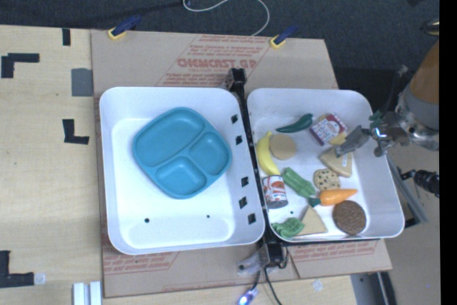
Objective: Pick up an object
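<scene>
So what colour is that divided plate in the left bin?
Light blue; the divided plate shows plainly in the overhead camera view, lying in the white left bin.

The end effector (351,144) is hovering over the right bin (371,186). A cheese wedge (337,163) is lying just below it. A blue tray (181,151) is sitting well to its left.

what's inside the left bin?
Left bin holds one blue divided tray, compartments bare. Whatever lies under the tray is covered.

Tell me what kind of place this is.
Likely a robotics lab bench for pick-up trials: two white bins clamped on cardboard, toy food such as a banana, and a robot arm's claw reaching in.
</scene>
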You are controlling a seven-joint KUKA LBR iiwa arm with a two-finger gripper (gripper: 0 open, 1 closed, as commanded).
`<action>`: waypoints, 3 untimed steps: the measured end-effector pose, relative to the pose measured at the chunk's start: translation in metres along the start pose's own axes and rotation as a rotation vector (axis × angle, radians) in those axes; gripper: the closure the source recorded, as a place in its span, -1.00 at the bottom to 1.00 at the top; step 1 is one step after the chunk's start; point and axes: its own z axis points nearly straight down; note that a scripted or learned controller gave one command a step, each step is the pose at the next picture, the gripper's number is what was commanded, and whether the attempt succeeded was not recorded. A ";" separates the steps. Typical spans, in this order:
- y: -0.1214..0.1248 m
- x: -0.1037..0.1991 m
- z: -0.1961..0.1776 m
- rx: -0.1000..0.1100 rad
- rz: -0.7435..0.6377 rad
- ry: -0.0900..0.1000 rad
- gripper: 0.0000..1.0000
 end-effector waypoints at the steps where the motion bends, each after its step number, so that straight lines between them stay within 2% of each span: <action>1: -0.057 0.056 -0.048 -0.001 -0.003 0.002 -1.00; 2: -0.055 0.054 -0.055 0.001 -0.002 0.001 1.00; 3: -0.056 0.126 -0.001 0.006 -0.006 0.003 1.00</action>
